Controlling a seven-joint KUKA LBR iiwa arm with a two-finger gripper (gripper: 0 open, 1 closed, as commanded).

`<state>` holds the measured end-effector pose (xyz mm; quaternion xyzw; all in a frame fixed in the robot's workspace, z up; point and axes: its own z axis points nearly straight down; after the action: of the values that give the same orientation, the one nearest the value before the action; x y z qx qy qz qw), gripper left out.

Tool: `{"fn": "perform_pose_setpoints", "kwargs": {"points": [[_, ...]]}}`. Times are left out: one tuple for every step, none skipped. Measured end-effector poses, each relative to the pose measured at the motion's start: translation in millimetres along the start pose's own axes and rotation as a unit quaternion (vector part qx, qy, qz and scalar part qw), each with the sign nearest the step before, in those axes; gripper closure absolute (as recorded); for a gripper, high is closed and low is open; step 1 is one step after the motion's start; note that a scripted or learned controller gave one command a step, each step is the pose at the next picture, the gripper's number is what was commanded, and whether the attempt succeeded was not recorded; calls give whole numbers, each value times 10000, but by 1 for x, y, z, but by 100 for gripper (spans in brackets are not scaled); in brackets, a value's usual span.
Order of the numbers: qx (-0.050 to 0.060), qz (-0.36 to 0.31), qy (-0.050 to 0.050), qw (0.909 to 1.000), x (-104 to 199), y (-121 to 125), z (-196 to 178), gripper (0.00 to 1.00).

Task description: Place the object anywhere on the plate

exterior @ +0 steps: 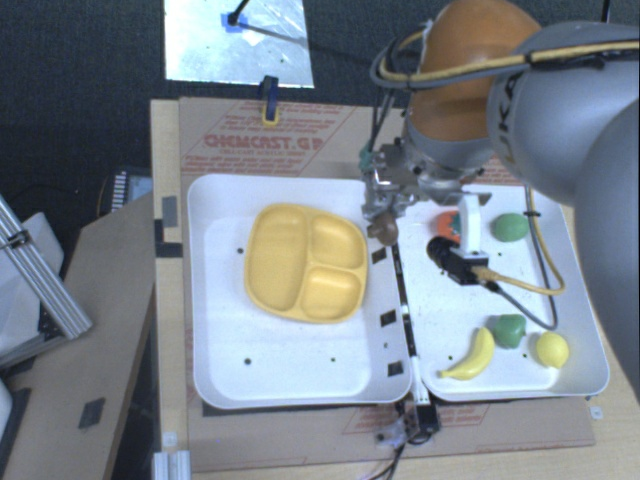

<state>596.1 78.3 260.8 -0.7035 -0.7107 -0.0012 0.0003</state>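
The gripper (381, 226) hung over the seam between the bins, a small brown object (382, 231) apparently pinched at its tip; light and rigid, it looked best gripped across its middle; the yellow plate (305, 262) lay just beside.

I work in a robotics lab: 2 white bins (300, 393) on cardboard sheeting (265, 138) (stamped CHEMCAST), aluminium framing (40, 278), loose cables (520, 283).
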Motion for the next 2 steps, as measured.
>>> {"fn": "perform_pose_setpoints", "kwargs": {"points": [[15, 0, 0, 10000, 55, -14, 28, 100], [5, 13, -7, 10000, 74, -10, 38, 100]]}}
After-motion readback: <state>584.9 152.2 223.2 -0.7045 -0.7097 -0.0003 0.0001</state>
